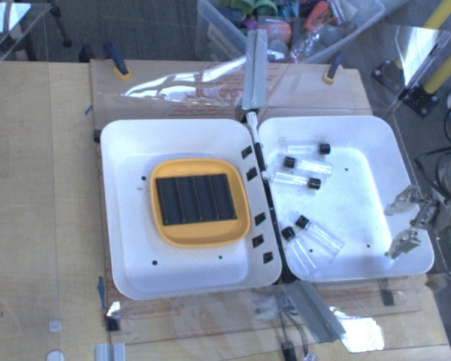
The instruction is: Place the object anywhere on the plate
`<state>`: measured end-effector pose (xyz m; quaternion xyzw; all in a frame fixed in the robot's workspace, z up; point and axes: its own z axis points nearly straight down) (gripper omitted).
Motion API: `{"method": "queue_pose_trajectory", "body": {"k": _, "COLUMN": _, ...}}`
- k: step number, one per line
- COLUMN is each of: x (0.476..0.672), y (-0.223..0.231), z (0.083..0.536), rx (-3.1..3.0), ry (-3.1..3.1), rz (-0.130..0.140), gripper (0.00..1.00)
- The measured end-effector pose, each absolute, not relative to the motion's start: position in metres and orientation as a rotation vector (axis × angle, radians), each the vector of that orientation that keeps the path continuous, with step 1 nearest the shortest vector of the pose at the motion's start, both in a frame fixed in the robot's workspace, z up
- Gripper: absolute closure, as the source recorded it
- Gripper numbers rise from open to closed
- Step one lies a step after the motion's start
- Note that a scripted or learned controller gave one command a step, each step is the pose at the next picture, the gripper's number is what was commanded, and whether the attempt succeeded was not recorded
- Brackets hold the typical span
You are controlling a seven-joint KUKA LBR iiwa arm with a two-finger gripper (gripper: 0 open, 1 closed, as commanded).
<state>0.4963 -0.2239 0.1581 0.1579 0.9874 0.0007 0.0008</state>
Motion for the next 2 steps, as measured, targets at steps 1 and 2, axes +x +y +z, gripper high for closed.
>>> {"method": "queue_pose_trajectory", "body": {"k": 1, "x": 0.557, "y": -0.224, "z": 0.244, "rx": 0.320, "ry": 3.118, "rz": 0.000, "gripper": 0.00}}
{"method": "queue_pose_trajectory", "body": {"k": 2, "x": 0.558, "y": -0.225, "z": 0.255, "rx": 0.327, "ry": 3.108, "rz": 0.002, "gripper": 1.00}}
